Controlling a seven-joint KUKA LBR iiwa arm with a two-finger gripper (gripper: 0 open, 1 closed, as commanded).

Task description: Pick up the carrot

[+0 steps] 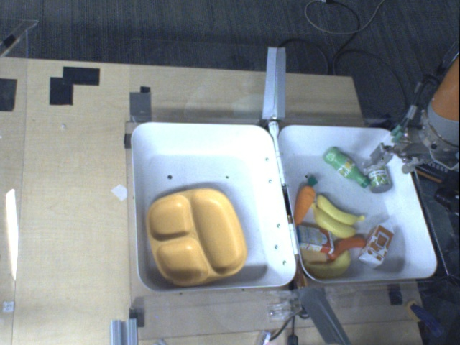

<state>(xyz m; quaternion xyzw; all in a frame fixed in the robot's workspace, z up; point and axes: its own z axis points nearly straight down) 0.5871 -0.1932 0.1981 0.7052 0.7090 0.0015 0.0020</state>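
The carrot (305, 202) is orange with a green top and lies in the right bin (424, 254), against its left wall, with the tip toward the front. My gripper (394, 159) hangs over the far right part of that bin, well to the right of the carrot and apart from it. It stands open with nothing between its fingers. Its fingertips are just above the grey cap end of a green bottle (345, 165).
Yellow bananas (336, 218) touch the carrot's right side, with a flat packet (315, 236) and a red item (348, 244) in front. A small red-and-white carton (378, 244) lies front right. The left bin (144, 192) holds a yellow divided tray (195, 234).
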